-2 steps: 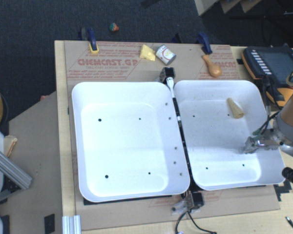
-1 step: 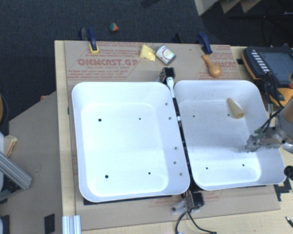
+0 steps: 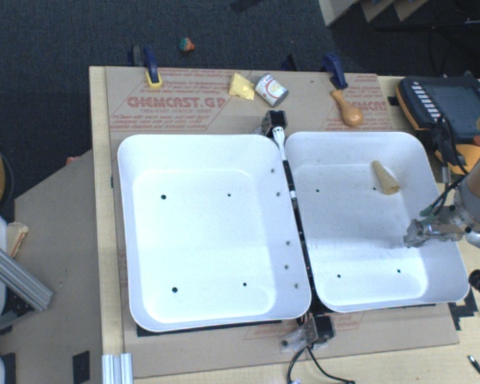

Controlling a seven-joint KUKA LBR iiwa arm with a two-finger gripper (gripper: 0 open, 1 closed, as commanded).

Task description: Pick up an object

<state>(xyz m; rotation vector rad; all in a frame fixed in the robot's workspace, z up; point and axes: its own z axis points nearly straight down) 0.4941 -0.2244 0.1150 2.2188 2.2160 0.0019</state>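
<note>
A tan, wedge-like block lies in the right bin, toward its far right part. My gripper sits low at that bin's right side, in front of the block and a little to its right, apart from it. Nothing shows in the gripper's grasp. The grey arm comes in over the bin's right rim.
The left bin lies beside the right one. Behind the bins on the bench are a yellow piece, a small white box, a wooden peg and two blue clamps. A black pendant rests at the far right.
</note>
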